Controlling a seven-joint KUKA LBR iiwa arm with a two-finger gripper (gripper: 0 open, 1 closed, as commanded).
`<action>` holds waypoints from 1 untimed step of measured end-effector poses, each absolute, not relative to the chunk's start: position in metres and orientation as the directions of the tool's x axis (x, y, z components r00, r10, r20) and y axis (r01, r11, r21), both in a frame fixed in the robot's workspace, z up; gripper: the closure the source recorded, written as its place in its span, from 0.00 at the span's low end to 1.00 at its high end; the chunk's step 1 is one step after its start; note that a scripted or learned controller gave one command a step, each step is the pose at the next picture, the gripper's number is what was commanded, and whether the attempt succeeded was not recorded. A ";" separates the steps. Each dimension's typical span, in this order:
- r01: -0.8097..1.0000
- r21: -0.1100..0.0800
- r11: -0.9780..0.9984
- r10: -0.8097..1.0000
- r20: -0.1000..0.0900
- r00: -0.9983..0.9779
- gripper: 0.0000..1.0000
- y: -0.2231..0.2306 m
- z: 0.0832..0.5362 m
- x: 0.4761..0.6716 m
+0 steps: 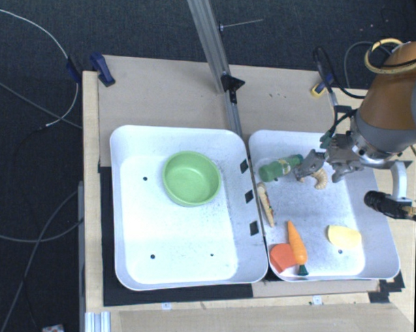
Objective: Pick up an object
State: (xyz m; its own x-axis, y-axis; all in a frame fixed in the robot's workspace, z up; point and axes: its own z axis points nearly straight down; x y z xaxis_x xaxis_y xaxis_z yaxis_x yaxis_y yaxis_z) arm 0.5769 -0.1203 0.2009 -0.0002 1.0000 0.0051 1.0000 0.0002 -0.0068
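The gripper [321, 170] hung open over a small tan piece [321, 179], whose long axis could not be told.

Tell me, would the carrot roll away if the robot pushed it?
Probably a little. The carrot looks round and tapered, so a sideways push could roll it in a curve. It lies against an orange-red piece near the corner of the right bin, which may stop it quickly. It looks like a smooth toy, so it might slip from the hand.
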 end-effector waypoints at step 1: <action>1.000 -0.017 0.000 1.000 0.006 0.000 0.00 -0.119 0.140 0.584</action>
State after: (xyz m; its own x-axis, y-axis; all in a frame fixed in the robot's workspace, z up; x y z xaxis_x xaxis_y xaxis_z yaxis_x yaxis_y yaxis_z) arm 0.5837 -0.1186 0.1404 0.0004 1.0000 0.0059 0.9999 -0.0003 -0.0168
